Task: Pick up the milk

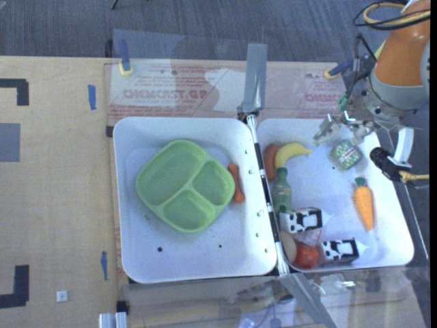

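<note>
Wooden tabletop (54, 203) carries two white bins. Green plate (186, 184) in left bin (136, 251). Gripper (346, 124) hovers over right bin (399, 244) far corner, fingers spread, grasping nothing. Milk cartons (302, 220) (339, 249) at near edge.

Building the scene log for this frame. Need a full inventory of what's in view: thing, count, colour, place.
Left bin: 1, white, left half of the bench.
Divided plate: 1, green, middle of the left bin.
Small carrot: 1, orange, left bin, touching the plate's right edge.
Right bin: 1, white, beside the left bin.
Milk cartons: 2, black-and-white cow pattern, right bin, one near its middle front, one at its front edge.
Banana: 1, yellow, back left of the right bin.
Bottle: 1, green, left side of the right bin.
Tomato: 1, red, front of the right bin, between the cartons.
Carrot: 1, orange, right side of the right bin.
Packet: 1, green and white, back of the right bin.
Gripper: 1, grey metal, above the packet.
</note>
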